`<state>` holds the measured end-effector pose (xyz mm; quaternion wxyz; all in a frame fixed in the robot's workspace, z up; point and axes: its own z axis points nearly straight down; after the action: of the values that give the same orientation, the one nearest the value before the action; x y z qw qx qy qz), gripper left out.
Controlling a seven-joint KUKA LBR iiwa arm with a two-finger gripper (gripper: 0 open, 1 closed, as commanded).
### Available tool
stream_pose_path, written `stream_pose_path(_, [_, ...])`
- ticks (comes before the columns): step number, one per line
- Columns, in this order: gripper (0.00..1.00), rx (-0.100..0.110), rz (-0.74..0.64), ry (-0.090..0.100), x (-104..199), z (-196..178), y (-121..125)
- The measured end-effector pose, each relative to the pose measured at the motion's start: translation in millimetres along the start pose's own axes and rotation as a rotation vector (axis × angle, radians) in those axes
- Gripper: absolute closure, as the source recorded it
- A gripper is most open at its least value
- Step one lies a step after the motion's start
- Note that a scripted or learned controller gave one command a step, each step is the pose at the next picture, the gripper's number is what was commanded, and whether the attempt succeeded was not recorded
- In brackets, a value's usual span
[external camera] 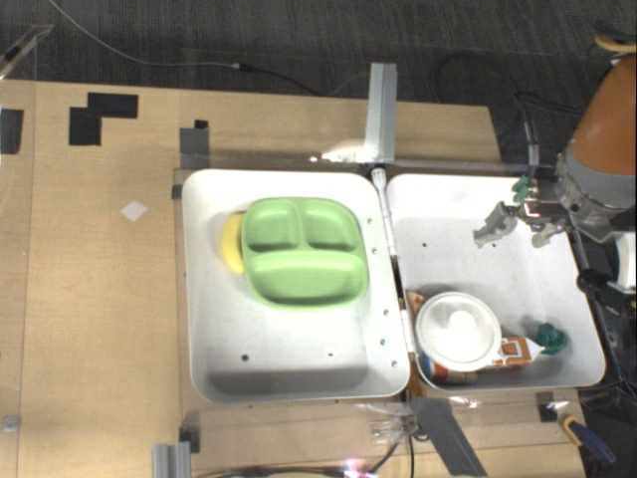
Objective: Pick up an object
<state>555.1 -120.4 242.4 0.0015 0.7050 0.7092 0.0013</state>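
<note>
Looking down on the bench (90, 297), we see two shallow white bins side by side, the left bin (214, 357) and the right bin (587, 361), touching along a shared middle edge. In the left bin a green divided plate (302, 249) lies flat toward the far half, and a yellow thing (231, 243), perhaps a banana though mostly hidden, peeks out from under the plate's left rim. In the right bin a white bowl (457, 329) sits at the near left corner, close against the dividing wall. Under its near edge we make out an orange and white item (513, 351) that we cannot identify, and just to the right of that lies a small teal object (552, 341) near the bin's right wall.

From the right edge the grey arm (604, 182) with its orange band (607, 127) reaches over the far right part of the right bin. Its gripper (495, 229) hangs above bare bin floor, well apart from the bowl and the teal object. We can see nothing between its fingers (485, 233); how far they are spread we cannot tell at this size. A metal post (381, 118) stands behind the bins where they meet.
</note>
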Motion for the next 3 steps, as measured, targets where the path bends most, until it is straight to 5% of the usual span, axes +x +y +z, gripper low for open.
stream_pose_path(1, [0.00, 0.004, -0.032, 0.001, 30, 85, -32])
stream_pose_path(2, [0.00, -0.013, -0.218, -0.003, 28, 153, -18])
stream_pose_path(3, [1.00, -0.020, -0.218, -0.005, 28, 140, -16])
